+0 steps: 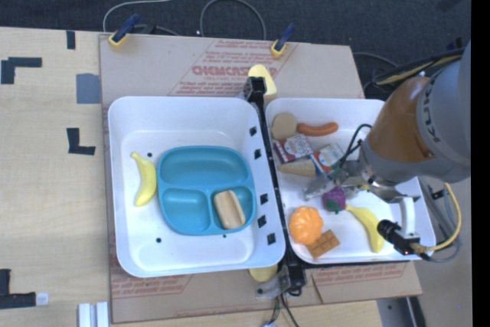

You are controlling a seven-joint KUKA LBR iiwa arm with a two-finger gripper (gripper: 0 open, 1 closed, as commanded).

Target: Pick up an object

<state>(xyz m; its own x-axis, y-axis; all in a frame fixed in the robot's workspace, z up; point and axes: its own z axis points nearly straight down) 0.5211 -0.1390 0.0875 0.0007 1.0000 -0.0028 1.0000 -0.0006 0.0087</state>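
Note:
My gripper (331, 184) hangs low over the middle of the right bin (366, 105), reaching in from the right. Just below it lies a small purple toy (334, 201), very close to or touching the gripper; I cannot tell which. Around it are a red and white packet (300, 152), a sausage (317, 129), a tan round piece (284, 124), an orange fruit (305, 224), a brown waffle-like block (325, 243) and a yellow banana (369, 226). The arm's orange band (402, 122) covers the bin's right part.
The left bin (122, 119) holds a blue divided plate (191, 180) with a bread roll (229, 209) in one compartment, and a second banana (144, 179) beside the plate. A black divider (264, 165) runs between the bins. Cables lie behind the board.

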